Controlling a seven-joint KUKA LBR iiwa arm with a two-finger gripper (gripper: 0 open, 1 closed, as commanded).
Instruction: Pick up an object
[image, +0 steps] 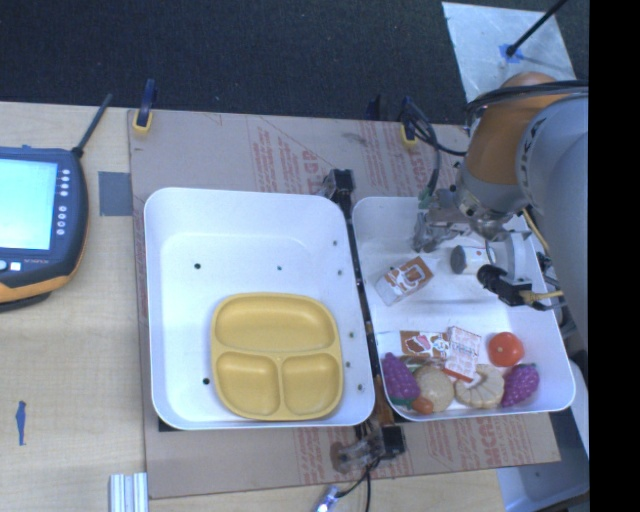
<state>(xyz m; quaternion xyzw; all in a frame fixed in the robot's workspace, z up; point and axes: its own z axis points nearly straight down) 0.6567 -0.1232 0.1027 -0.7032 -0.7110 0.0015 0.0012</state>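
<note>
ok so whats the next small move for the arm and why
Probably ease the pincer toward the small brown-and-white packet lying alone in the right white bin. The pincer hangs over that bin's far end, and the packet sits nearest it, apart from the toy-food cluster.

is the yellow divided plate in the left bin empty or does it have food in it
Empty. The yellow plate shows bare compartments; the toy food lies in the right bin.

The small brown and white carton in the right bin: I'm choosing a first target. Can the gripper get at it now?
Probably yes. The carton lies alone on bare bin floor, apart from the toy food pile, with the gripper just above-right of it.
</note>
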